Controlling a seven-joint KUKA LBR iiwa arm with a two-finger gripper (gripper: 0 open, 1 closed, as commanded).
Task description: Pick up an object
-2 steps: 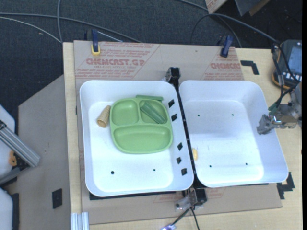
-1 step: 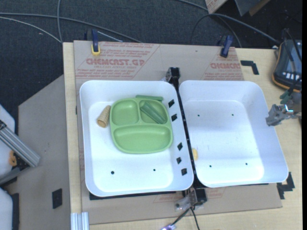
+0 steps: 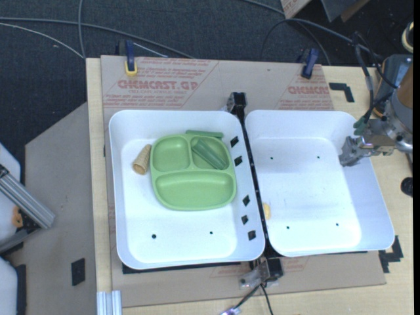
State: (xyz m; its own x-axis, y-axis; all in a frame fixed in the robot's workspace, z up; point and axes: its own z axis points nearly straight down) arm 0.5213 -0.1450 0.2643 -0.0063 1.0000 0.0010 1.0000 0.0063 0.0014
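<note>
The gripper (image 3: 349,153) hangs at the right edge of the right bin (image 3: 367,241), over its rim, and nothing shows between its parts; whether it is released or clenched I cannot tell. Over in the left bin (image 3: 131,241) sits a green divided plate (image 3: 190,192), with a darker green piece (image 3: 211,153) lying in its upper right compartment. A small tan cone (image 3: 141,159) rests just beside the plate's left edge. All are well apart from the gripper.
</note>
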